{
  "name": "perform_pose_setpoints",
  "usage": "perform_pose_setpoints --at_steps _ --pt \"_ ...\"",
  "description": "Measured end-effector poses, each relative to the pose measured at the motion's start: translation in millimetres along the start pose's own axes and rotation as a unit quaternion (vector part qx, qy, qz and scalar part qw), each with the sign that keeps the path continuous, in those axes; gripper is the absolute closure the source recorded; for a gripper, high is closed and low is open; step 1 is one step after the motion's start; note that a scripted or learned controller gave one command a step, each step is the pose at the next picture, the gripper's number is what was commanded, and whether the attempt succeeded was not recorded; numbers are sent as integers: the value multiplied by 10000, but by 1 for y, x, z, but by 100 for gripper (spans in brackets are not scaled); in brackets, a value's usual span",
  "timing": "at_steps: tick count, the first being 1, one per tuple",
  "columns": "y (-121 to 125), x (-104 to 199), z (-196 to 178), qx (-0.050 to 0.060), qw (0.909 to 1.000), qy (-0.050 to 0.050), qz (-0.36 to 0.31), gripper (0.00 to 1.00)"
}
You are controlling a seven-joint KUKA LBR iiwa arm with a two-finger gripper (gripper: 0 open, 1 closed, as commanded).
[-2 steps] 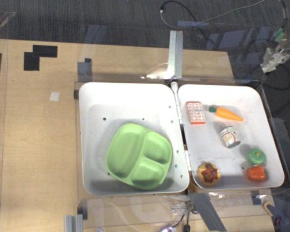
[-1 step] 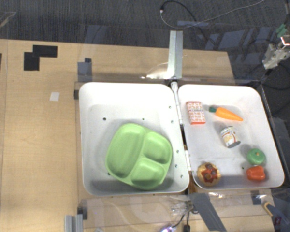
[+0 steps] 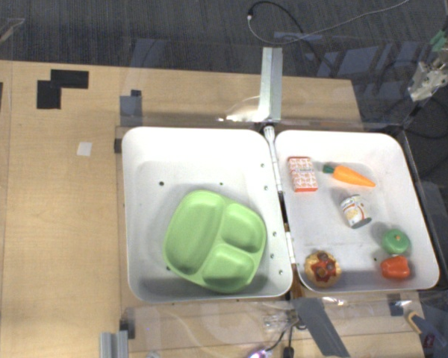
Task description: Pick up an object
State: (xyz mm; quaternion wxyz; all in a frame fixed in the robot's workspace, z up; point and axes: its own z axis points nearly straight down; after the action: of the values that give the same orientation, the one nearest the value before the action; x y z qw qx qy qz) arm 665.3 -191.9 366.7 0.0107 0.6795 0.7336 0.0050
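1. You've got all the small targets in the right bin (image 3: 414, 200): red-and-white carton (image 3: 302, 174), carrot (image 3: 349, 175), small can (image 3: 355, 211) on its side, green fruit (image 3: 395, 241), red fruit (image 3: 395, 268), and a round brownish piece (image 3: 322, 268).
2. They sit well apart, so each leaves finger room.
3. Left bin (image 3: 145, 170) carries a green divided plate (image 3: 215, 240), tilted; poor pick.
4. Gripper (image 3: 431, 77) appears parked at the upper right, off the bins. I can't tell its opening or load.

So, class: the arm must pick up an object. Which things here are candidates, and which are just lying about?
Candidates: carrot, box, can, green fruit, red fruit, tart.

Lying about: green plate, cable, black marks.
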Motion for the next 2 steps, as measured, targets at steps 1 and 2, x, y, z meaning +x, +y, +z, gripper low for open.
perform_pose_setpoints --at_steps 1,2 --pt "4 -12 -13 72 9986 25 526 100" --pt "6 -11 -26 37 9988 9 490 100"
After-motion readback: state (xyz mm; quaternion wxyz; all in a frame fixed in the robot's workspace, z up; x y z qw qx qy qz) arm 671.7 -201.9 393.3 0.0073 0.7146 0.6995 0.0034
